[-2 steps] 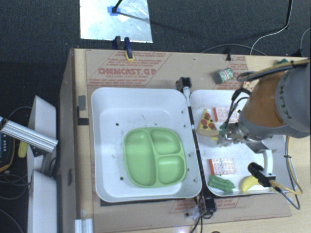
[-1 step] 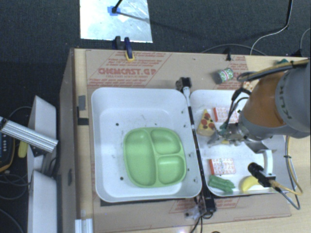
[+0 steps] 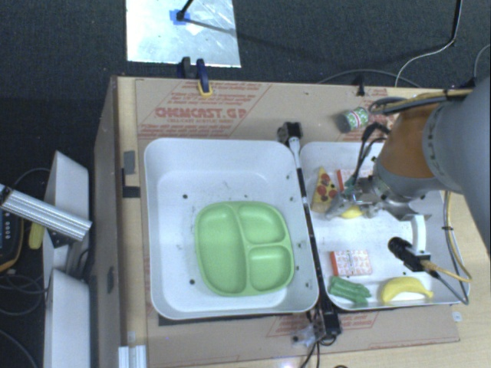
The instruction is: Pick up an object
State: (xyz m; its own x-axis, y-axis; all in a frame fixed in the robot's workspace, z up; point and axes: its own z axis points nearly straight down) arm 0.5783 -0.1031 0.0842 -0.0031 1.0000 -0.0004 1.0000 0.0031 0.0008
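My gripper reaches down into the upper left part of the right bin. A small yellow object shows just under its tip, partly hidden by it. Right beside it to the left lies a pizza-slice toy against the bin's left wall. Along the front of the same bin lie a red-and-white packet, a green pod-shaped toy and a yellow banana. The arm hides the bin's right and rear parts.
The left bin holds a green divided plate. A small green-labelled can lies on the bench behind the right bin. The wall between the two bins runs just left of the pizza toy.
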